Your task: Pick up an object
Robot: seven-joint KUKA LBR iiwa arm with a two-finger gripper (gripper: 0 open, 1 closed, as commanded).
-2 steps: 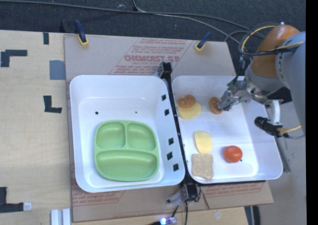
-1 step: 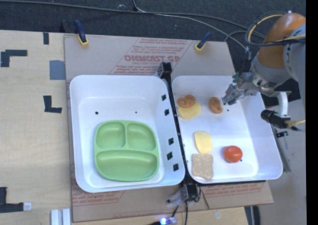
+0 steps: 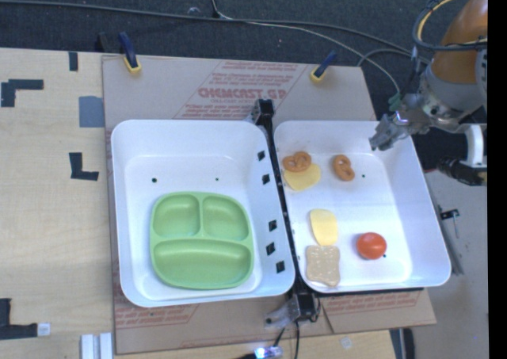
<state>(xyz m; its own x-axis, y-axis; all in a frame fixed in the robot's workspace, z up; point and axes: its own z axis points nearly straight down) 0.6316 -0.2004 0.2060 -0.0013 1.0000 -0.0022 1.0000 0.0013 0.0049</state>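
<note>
From my station I see the arm coming in from the right, its gripper (image 3: 383, 137) poised over the far right corner of the right bin (image 3: 424, 215), just at the rim. Whether it is open or closed I cannot tell; it is a small dark shape at this angle, and nothing appears to be carried in it.

The pickable pieces all lie in the right bin. Two pretzels sit toward the far edge: one pretzel (image 3: 297, 162) close to the divider between the bins, resting against a pale yellow heart-shaped piece (image 3: 303, 178), and the other pretzel (image 3: 343, 167) a little to its right, lying alone. Nearer the front edge are a yellow cheese slice (image 3: 322, 227), a slice of bread (image 3: 322, 265) touching its front end, and a red tomato (image 3: 371, 246) to their right, apart from both.

The left bin (image 3: 131, 191) carries a green divided plate (image 3: 202, 240), lying flat toward its front edge; I judge it is there as a drop-off spot, not a target.

The gripper's spot reads to me as a start pose: high, off to the corner, clear of the food so the camera sees the whole bin. The lone pretzel is the nearest candidate and has free space round it, so I would judge it the easiest approach. The tomato is round and may roll off a poor pinch.
</note>
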